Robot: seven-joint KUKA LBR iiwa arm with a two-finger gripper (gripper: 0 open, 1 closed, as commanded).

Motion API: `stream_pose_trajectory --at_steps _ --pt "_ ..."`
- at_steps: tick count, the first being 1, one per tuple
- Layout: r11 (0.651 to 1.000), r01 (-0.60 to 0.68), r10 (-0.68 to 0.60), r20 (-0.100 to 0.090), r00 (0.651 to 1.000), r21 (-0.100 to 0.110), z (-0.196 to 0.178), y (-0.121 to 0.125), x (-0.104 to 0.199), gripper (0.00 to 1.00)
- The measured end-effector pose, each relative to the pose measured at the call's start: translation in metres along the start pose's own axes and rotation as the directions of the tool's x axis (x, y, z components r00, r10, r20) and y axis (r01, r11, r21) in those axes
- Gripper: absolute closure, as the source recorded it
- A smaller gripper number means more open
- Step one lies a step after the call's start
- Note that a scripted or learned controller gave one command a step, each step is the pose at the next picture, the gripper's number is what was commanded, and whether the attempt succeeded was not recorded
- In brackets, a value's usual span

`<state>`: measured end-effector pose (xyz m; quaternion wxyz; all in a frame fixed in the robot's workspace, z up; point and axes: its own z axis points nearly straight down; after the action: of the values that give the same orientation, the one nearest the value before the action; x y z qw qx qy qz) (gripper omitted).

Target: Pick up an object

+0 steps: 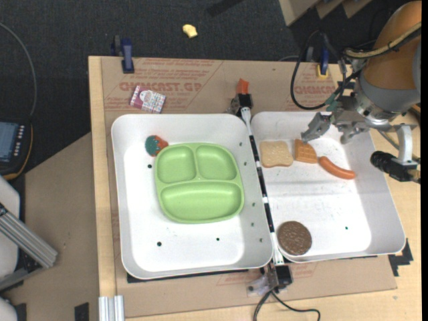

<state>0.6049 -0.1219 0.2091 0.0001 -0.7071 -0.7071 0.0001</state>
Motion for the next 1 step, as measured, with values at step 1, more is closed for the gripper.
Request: stream_pose_trajectory --at_steps 1 --pt "1.0 0.0 0.0 0.0 1.0 0.005 0.0946 0.0337 -0.0204 0.0"
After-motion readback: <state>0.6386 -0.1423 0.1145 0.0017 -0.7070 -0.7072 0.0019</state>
